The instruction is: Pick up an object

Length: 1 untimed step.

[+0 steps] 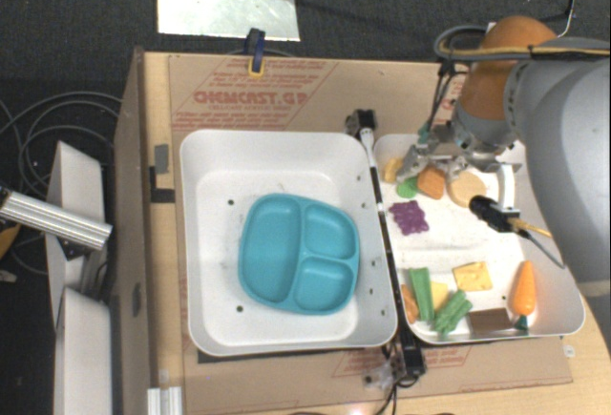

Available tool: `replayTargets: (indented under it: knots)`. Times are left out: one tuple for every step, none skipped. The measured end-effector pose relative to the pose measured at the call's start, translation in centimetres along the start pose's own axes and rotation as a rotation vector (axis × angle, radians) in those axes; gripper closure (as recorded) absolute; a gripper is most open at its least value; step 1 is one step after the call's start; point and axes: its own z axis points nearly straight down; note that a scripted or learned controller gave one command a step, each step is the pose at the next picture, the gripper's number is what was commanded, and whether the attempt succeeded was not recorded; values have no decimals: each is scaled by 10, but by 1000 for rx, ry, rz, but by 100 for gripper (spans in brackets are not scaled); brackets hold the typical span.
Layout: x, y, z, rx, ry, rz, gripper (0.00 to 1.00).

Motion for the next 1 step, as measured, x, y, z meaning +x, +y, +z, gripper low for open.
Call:
replayTargets:
  knots:
    - [-6, -88, -1, -9, 0, 4, 0]
